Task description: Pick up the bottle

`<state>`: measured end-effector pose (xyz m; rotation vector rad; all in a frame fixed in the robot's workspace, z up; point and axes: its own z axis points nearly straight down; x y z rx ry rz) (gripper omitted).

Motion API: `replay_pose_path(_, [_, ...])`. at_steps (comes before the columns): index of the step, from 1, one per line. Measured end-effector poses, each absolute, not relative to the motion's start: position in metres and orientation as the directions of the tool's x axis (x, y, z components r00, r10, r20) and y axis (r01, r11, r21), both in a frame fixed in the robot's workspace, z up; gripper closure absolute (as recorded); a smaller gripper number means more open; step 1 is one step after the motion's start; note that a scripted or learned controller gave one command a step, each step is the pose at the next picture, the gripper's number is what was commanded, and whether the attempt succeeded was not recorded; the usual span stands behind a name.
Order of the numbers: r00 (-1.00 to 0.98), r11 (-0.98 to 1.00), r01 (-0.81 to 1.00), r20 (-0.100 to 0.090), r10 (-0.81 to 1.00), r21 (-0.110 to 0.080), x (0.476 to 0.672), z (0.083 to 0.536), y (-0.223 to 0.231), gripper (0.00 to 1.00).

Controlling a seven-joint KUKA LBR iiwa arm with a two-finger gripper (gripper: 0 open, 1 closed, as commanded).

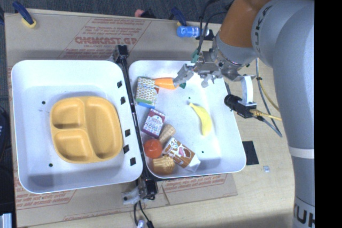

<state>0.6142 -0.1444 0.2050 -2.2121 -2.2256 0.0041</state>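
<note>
Overhead camera, right-hand bin: I see the gripper (193, 80) hanging low over the far part of the right bin (231, 131), its two fingers (183, 74) spread apart with nothing between them. The grey arm (288, 45), orange band above the wrist, reaches in from the right. The nearer fingertip sits just beside the green end of a toy carrot (163, 83), which lies against the far wall next to a colourful box (146, 90).

I cannot tell which item here is the bottle; none of the pieces in this bin reads clearly as one from this angle. Below the carrot lie a purple carton (153, 123), a red tomato (153, 148), a piece of bread (162, 164) and a brown-and-white carton (180, 153), all clustered along the bin's left side and near corner. A banana (202, 118) lies apart from them, towards the middle, below the gripper.

The left bin (32, 75) holds a yellow divided plate (85, 128). Both bins rest on a cardboard sheet (101, 34).
</note>
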Motion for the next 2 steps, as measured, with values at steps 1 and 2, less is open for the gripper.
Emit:
replay_pose_path(1, [-0.011, 0.011, 1.0, 0.002, 1.0, -0.006, 0.615, 0.215, -0.144, 1.0])
replay_pose_path(2, [-0.217, 0.217, 0.976, 0.001, 0.976, -0.003, 0.554, 0.237, -0.211, 1.0])
